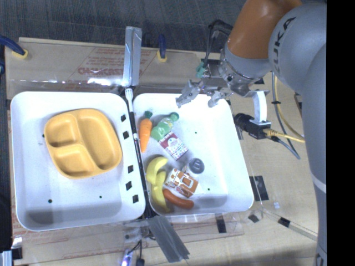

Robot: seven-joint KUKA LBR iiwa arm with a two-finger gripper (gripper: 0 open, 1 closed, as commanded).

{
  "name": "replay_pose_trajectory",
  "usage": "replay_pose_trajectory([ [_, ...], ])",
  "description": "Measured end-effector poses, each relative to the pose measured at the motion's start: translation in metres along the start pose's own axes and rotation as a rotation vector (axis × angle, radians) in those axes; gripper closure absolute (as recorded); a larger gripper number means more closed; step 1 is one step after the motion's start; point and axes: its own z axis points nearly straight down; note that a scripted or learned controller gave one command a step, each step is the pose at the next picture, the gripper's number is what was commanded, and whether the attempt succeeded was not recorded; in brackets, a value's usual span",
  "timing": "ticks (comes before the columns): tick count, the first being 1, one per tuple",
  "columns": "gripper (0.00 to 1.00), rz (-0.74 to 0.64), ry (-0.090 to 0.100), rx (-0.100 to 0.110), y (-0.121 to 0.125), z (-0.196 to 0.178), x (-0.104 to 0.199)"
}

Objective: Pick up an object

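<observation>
The grey arm (288, 43) reached in from the right, its orange band (252, 26) above the wrist; the gripper (201, 97) hung over the far rim of the right bin (236, 165), its two fingers spread apart with nothing between them; one fingertip (186, 96) pointed toward the bin's far left corner, the other sat just beside it to the right. The things to be picked lay lower in that bin, along its left side and well apart from the gripper: a carrot (145, 134) against the left wall; a green bottle (164, 126) just beside the carrot; a small carton (174, 145) touching the bottle's lower end; a dark round cap (196, 165) near the middle of the bin floor; a banana (155, 182) curving along the left wall; a printed packet (182, 183) resting beside the banana; a sausage (178, 202) at the near edge, touching the banana's tip. The left bin (33, 204) held a yellow divided plate (82, 143), lying flat toward its far half.
</observation>
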Motion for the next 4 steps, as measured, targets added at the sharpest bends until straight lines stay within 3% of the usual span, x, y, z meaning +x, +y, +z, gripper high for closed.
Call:
replay_pose_trajectory([
  [1, 0.0, 0.05, 0.0, 0.001, 0.0, 0.117, -0.02],
  [2, 0.0, -0.086, 0.004, -0.023, 0.021, 0.18, -0.026],
  [3, 0.0, -0.251, 0.0, -0.004, -0.008, 0.192, 0.002],
  [4, 1.0, -0.255, -0.001, -0.002, -0.008, 0.183, 0.002],
])
